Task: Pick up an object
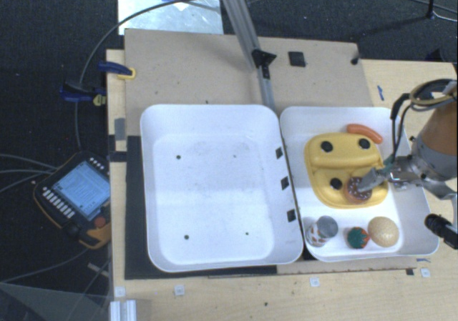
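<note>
bench (215,291) brown, two white bins | dark carpet (43,12), pendant (75,194) left | hand (373,180) state unclear

Two shallow white plastic bins sit side by side on a tan bench: the left bin (207,255) and the right bin (300,123). In the right bin lies a large yellow plastic toy with black spots (336,162), a small orange sausage-shaped piece (364,131) at its far edge. The grey two-finger gripper (368,181) reaches in from the right, its tips at a reddish-brown ring-shaped object (356,190) on the toy's near end. Along the near wall sit a small grey-and-white figure (322,230), a green-and-orange ball (357,237) and a beige egg-shaped object (383,231).
</note>
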### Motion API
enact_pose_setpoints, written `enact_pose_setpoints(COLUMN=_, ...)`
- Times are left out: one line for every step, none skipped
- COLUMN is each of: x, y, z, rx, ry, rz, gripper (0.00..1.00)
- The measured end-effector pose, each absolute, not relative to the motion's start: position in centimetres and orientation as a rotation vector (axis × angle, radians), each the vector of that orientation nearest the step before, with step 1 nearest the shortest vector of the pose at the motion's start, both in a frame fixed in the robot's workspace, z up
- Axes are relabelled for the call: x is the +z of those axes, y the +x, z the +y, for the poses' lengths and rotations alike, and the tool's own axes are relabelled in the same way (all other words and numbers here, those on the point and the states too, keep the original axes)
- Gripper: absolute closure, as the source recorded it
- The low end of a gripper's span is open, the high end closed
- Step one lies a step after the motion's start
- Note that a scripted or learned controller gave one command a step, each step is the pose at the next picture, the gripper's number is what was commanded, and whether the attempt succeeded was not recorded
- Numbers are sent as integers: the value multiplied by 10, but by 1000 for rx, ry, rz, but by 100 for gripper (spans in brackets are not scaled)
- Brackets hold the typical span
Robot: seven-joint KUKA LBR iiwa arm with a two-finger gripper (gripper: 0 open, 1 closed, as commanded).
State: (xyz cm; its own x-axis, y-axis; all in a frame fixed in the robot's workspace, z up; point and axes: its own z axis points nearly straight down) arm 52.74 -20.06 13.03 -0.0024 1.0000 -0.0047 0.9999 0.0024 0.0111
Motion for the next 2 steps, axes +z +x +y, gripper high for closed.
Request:
enact_pose_setpoints(x=125, y=527, z=-200, rx=7, ry=2210, rz=2219, gripper=0)
enact_pose_setpoints(x=137, y=529, z=-199, rx=15, ry=2210, rz=2222, gripper=100)
